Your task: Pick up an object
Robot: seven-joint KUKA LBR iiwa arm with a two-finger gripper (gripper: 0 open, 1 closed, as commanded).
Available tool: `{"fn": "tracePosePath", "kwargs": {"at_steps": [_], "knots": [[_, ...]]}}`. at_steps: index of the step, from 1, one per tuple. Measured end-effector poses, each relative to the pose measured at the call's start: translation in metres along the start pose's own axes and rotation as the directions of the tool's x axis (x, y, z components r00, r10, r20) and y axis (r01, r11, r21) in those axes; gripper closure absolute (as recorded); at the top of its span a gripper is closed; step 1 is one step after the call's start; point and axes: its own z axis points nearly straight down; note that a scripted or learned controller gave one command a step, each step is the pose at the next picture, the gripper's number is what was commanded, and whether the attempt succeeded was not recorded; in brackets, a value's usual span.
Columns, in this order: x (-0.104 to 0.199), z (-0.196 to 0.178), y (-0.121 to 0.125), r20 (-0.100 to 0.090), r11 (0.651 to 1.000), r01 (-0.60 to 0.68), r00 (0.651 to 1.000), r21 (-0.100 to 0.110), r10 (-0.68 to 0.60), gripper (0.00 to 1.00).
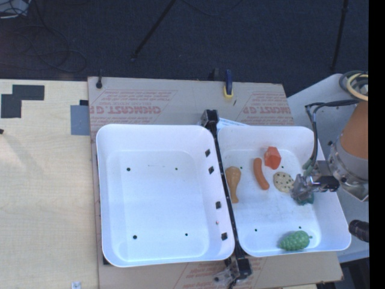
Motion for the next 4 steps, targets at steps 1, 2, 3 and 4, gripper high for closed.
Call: {"fn": "tracePosePath", "kwargs": {"at_steps": [1,2,3,4], "knots": [[0.028,-0.257,0.002,0.003,1.0,0.009,1.0,-0.026,-0.009,1.0],[0.099,-0.281,0.035,0.0,1.0,0.014,1.0,-0.01,-0.014,1.0],[0.204,-0.257,0.015,0.0,1.0,0.018,1.0,-0.002,-0.018,1.0],[0.239,-0.252,0.0,0.001,1.0,0.01,1.0,-0.004,-0.01,1.0]]}}
